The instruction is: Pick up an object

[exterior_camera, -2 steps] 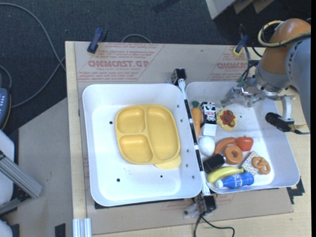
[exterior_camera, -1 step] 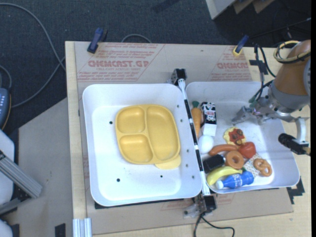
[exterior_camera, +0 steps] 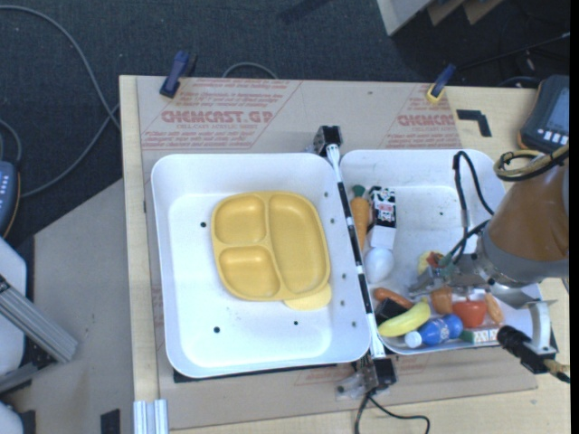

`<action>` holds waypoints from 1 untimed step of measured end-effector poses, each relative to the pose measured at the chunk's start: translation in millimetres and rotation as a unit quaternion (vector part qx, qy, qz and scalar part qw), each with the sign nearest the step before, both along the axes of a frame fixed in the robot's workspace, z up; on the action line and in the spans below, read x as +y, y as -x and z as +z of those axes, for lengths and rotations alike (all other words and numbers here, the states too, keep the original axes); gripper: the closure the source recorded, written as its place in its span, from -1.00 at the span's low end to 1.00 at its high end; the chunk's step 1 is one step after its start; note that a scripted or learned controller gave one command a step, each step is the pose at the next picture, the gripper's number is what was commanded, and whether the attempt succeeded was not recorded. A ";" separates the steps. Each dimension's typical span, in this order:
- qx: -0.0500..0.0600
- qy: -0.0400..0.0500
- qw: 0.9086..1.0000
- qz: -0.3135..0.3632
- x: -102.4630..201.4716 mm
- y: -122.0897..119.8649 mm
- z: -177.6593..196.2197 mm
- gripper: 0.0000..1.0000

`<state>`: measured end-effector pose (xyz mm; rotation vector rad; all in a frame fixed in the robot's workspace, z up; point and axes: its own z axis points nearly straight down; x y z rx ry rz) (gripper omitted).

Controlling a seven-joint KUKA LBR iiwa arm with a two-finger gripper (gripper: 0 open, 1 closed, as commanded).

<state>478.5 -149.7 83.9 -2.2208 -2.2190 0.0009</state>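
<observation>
Nearest camera: banana (exterior_camera: 404, 319), blue bottle (exterior_camera: 432, 331), red tomato (exterior_camera: 469, 313) crowded at near edge of right bin (exterior_camera: 407, 172). Gripper (exterior_camera: 441, 277) low over that pile; grip state cannot tell. Left bin (exterior_camera: 181, 269) holds yellow divided plate (exterior_camera: 270, 245). Bench (exterior_camera: 217, 116): cardboard sheet, blue clamp (exterior_camera: 175, 73) at far edge. Dark carpet (exterior_camera: 90, 25) beyond, cable on it.

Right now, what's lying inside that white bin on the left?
The left bin holds a yellow divided tray with three compartments. A flat yellow piece pokes out from under its near corner; the rest of that piece is covered by the tray.
</observation>
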 end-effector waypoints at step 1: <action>-0.002 0.000 1.000 0.000 0.3 -0.7 10.0 1.00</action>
